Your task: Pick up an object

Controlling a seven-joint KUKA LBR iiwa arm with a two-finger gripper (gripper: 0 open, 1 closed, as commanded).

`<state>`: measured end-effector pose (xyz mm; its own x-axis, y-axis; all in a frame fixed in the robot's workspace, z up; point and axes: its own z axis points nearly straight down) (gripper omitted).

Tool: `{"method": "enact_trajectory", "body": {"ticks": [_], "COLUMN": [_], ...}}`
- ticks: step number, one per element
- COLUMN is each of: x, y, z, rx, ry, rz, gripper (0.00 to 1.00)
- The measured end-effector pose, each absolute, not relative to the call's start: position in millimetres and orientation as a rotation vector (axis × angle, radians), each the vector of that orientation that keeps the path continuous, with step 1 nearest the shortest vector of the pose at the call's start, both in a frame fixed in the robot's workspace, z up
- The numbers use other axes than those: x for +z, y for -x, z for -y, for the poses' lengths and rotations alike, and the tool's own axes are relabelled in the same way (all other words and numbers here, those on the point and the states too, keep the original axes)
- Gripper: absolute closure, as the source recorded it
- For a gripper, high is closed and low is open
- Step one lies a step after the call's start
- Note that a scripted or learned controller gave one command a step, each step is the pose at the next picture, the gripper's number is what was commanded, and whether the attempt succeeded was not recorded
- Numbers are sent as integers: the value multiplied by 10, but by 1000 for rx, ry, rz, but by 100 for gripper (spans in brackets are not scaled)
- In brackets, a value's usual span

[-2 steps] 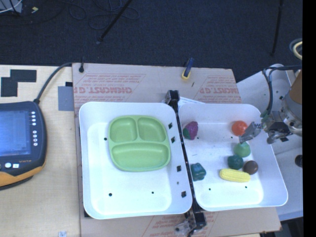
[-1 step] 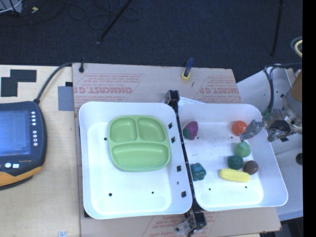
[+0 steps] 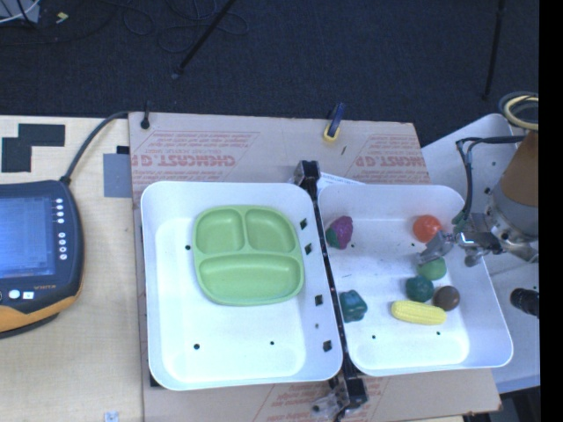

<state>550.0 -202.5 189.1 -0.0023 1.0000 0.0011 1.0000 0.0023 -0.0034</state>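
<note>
My claw over the right bin's far side

My arm [image 3: 526, 178] was cut off at the right edge, and my metal claw [image 3: 437, 250] was too small and blurred to judge. It hung between the round orange-red fruit [image 3: 427, 228] and green lump [image 3: 431, 268] in the right white bin [image 3: 493, 341], near the yellow corn cob [image 3: 418, 312].

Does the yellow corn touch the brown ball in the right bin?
Cannot tell. In the camera view, the yellow corn and brown ball meet edge to edge, with no plain gap.

Claw [image 3: 437, 251] in right bin [image 3: 387, 363], beside orange ball [image 3: 427, 228].
</note>
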Motion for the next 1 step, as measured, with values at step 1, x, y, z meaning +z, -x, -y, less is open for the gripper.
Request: {"method": "enact_trajectory", "body": {"ticks": [1], "x": [1342], "y": [-5515], "z": [2040], "rx": [2], "ry": [2217], "rz": [2222], "gripper": [0]}}
